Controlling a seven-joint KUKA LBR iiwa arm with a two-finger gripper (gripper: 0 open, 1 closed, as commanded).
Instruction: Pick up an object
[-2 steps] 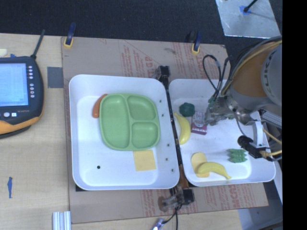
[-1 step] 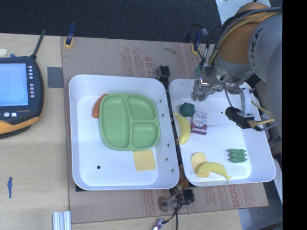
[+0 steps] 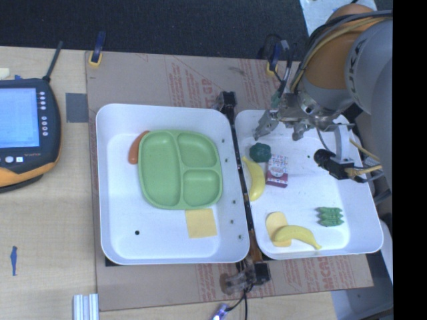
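Jaws: you had them spread wide, the two fingers splayed apart with nothing between them.
Gripper (image 3: 280, 127): it hung over the far left part of the right bin, one fingertip near that bin's far left corner, the other further right along its far edge.
Pendant (image 3: 23, 129): at the bench's left edge you had a handheld screen unit with an orange-and-grey case, well apart from the bins.
Left bin (image 3: 110, 199): it carried three things.
Orange piece (image 3: 134, 149): it lay by the left bin's far left side, tucked against the tray's left rim.
Green tray (image 3: 180, 169): a three-compartment tray sat in the middle of the left bin.
Yellow square (image 3: 201, 223): flat, just on the near side of the tray, toward the left bin's near edge.
Right bin (image 3: 363, 242): it held your loose objects.
Dark green lump (image 3: 260, 153): near the right bin's left edge, just below the gripper's left fingertip.
Banana (image 3: 255, 179): along the right bin's left edge, on the near side of the lump.
Small packet (image 3: 277, 170): red and white, just beside that banana.
Second banana (image 3: 297, 235): near the right bin's near edge, lying across a yellow block (image 3: 275, 222).
Green toy (image 3: 329, 216): toward the right bin's near right corner.
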